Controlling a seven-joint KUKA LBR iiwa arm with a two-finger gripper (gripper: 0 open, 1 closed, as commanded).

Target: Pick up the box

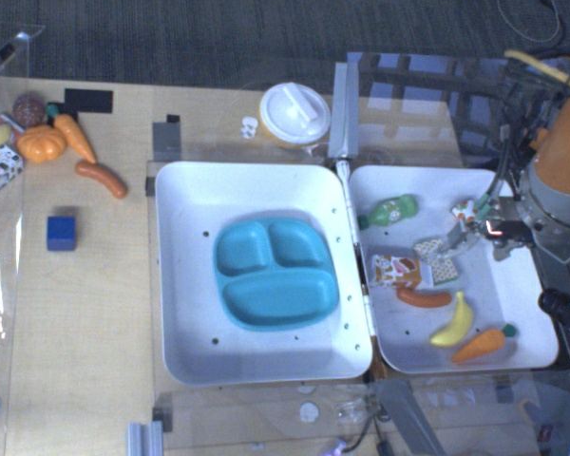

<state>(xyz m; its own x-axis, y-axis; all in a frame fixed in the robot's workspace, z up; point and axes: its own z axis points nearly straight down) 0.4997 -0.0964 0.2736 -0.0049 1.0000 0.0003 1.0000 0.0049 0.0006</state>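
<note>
A: Approach stage: the arm (560,174) is reaching in over the right bin (527,283), its hand (465,228) hanging above the bin's middle, just beside the box (395,272).

B: Is the hand gripping anything?

A: Nothing is showing between its parts; whether it is spread or pressed together, I cannot tell.

B: And the box?

A: It is lying flat near the bin's left wall, a small patterned carton. A checkered packet (437,262) is sitting just beside it, and a sausage (425,298) is touching its lower edge.

B: So the next move?

A: Probably shifting toward the left wall and descending squarely on the carton, avoiding packet and sausage. A green bottle (389,210), banana (454,322) and carrot (480,345) are crowding the bin too, though lying clear of the box.
</note>
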